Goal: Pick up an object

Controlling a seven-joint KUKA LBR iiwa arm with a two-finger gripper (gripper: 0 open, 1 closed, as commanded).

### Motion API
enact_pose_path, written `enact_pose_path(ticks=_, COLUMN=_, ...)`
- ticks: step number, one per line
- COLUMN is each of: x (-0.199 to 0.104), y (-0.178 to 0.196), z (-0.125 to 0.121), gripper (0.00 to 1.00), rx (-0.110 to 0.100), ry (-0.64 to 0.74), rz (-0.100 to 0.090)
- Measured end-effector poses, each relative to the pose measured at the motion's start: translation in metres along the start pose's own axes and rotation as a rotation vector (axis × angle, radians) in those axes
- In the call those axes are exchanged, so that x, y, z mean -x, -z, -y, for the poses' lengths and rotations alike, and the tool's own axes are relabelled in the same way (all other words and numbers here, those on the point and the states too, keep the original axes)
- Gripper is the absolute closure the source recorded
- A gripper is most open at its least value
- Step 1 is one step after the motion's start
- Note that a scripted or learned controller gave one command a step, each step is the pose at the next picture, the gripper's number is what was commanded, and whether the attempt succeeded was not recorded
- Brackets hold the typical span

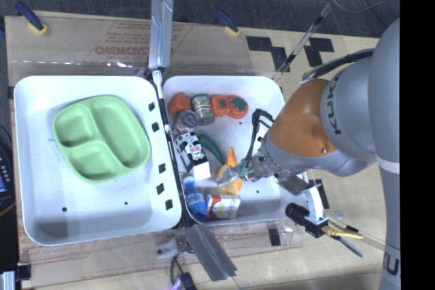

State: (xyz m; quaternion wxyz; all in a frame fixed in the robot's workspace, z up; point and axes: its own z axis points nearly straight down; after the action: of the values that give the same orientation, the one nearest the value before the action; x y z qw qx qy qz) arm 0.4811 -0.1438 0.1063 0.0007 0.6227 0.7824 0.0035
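Note:
My gripper (236, 173) hangs low in the right bin (262, 88), under the orange-banded wrist. It sits right at a small orange carrot-like piece (231, 157) and a yellowish item (231, 184); whether it touches either I cannot tell. To its left lie a green-handled tool (209, 146) and a black-and-white toy (190, 146). Below it are a red-and-white carton (224, 206) and a blue bottle (194, 202). Along the bin's far side sit an orange ball (179, 103), a green-labelled can (202, 106), a grey can (187, 119) and a red-orange toy (230, 106).
The left bin (34, 146) holds a pale green divided plate (102, 138). A grey divider strip (160, 30) stands at the far edge between the bins. The arm's body covers the right bin's right part.

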Motion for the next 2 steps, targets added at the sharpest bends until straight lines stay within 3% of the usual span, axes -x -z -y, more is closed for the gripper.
enact_pose_path(ticks=1, x=-0.024, y=0.046, z=-0.048, gripper=1.0, rx=-0.009, ry=0.11, rz=0.001)
enact_pose_path(ticks=2, x=-0.05, y=0.084, z=-0.156, gripper=1.0, rx=-0.008, ry=0.175, rz=0.002)
